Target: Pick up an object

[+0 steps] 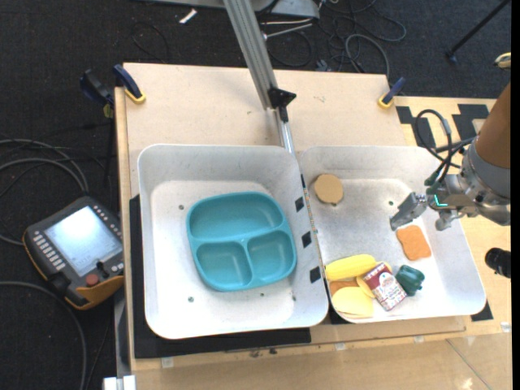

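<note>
The right bin (374, 169) holds several small objects: a round tan cookie (328, 189) near its back left, an orange wedge (414, 241) at the right, a yellow banana-like piece (350, 267), a red and white packet (383, 287), a dark green piece (410, 279) and a pale yellow disc (353, 301) along the front. My gripper (416, 210) hangs over the right side of this bin, just above and behind the orange wedge. Nothing shows between its fingers.
The left bin (162, 177) holds a teal divided plate (241, 240). A metal pole (253, 39) slants up from the bins' shared back edge. A teach pendant (75, 250) lies on the floor at the left. Clamps sit on the bench's back corners.
</note>
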You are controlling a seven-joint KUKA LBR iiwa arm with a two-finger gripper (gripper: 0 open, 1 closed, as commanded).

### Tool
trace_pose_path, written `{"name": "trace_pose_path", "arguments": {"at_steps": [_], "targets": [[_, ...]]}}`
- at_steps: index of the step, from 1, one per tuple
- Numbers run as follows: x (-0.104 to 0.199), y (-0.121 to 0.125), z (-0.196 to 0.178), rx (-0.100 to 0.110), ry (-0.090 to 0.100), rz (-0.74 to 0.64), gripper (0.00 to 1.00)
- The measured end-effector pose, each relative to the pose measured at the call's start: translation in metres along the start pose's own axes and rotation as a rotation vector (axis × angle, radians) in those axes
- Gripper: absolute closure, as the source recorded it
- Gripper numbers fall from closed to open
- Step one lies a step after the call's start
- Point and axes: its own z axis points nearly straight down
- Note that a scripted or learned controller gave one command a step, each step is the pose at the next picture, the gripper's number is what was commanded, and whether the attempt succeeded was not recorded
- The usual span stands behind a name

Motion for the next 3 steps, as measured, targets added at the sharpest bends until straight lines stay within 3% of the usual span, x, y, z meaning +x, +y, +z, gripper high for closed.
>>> {"name": "trace_pose_path", "arguments": {"at_steps": [2, 3], "targets": [[-0.009, -0.005, 0.111, 0.006, 0.001, 0.003, 0.0], [-0.007, 0.002, 0.156, -0.018, 0.003, 0.002, 0.0]]}}
